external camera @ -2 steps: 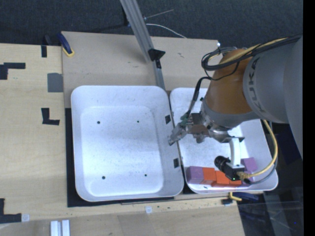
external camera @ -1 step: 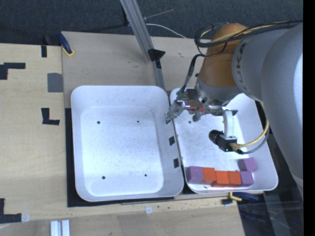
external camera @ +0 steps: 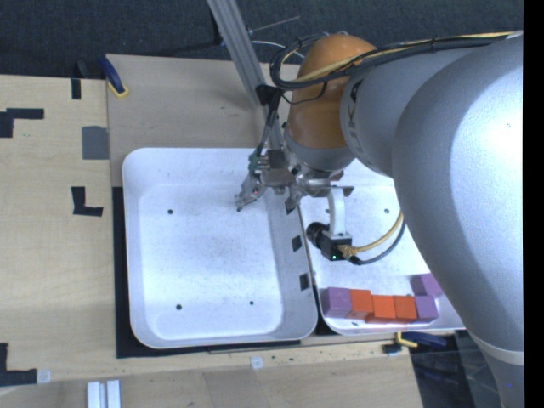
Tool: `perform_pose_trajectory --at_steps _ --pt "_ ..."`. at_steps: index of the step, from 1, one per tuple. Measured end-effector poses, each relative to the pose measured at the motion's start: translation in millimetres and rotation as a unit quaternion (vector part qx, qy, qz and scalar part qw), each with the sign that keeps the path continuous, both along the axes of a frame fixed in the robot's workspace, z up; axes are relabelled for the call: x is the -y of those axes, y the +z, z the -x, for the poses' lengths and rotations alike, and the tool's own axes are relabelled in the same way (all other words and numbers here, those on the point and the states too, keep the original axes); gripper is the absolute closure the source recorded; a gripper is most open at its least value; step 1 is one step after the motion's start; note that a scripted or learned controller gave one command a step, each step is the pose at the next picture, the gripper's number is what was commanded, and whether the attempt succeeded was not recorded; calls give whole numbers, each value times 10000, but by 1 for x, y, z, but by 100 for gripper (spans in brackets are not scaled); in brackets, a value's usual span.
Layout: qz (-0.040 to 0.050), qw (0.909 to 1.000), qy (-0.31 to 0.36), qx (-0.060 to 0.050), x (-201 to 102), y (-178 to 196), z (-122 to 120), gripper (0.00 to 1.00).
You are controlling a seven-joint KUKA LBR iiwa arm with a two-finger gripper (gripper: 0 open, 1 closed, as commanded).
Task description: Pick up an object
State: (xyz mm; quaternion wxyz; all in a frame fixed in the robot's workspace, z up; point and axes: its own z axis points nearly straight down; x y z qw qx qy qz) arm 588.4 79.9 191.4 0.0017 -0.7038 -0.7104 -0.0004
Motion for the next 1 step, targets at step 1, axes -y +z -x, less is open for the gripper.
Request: perform_pose_trajectory --at_steps 1 --pt "15 10000 -22 -11 4 10 0 100"
